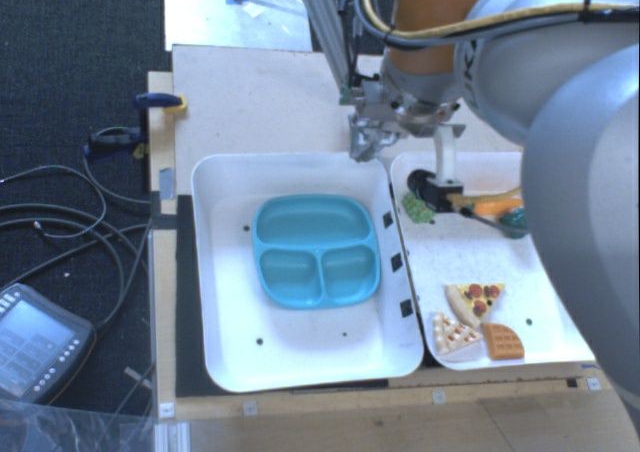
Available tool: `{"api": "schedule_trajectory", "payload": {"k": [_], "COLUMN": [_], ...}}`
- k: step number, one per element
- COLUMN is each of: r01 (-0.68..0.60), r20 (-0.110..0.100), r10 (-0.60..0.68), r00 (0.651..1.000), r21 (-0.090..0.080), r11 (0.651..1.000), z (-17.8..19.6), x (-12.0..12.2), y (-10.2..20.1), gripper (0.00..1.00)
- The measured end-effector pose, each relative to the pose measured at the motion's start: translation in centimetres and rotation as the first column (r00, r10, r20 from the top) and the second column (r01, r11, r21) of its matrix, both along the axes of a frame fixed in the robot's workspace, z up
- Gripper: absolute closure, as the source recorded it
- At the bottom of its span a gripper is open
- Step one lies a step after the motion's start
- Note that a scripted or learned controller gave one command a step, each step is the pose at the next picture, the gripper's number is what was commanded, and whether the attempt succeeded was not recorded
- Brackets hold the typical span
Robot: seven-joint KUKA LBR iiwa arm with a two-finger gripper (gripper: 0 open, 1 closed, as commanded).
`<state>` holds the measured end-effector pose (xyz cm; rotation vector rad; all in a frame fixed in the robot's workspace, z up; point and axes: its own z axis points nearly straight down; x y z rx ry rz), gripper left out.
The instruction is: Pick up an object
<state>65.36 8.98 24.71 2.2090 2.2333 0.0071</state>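
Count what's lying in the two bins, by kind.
Blue divided plate: 1
Toy pizza slice: 1
Pale waffle wedge: 1
Brown waffle square: 1
Green toy vegetable: 1
Orange toy vegetable: 1
Teal item: 1
Total: 7

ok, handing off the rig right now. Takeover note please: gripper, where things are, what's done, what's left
Gripper: over the far rim where the two bins meet, no object seen in it.
Left bin: blue divided plate in the middle.
Right bin: green toy and orange piece at the far end; pizza slice, pale wedge and waffle at the near end.
Done: nothing picked yet.
Left: lower onto one object, grasp it, lift it.
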Motion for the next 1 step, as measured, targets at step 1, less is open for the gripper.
{"api": "schedule_trajectory", "payload": {"k": [1], "r01": [0.004], "r20": [-0.001], "r10": [-0.004], "r00": [1.0], "r21": [-0.004], "r11": [1.0], "z": [-0.01], "x": [-0.02], "y": [-0.44], "gripper": [0.0]}}
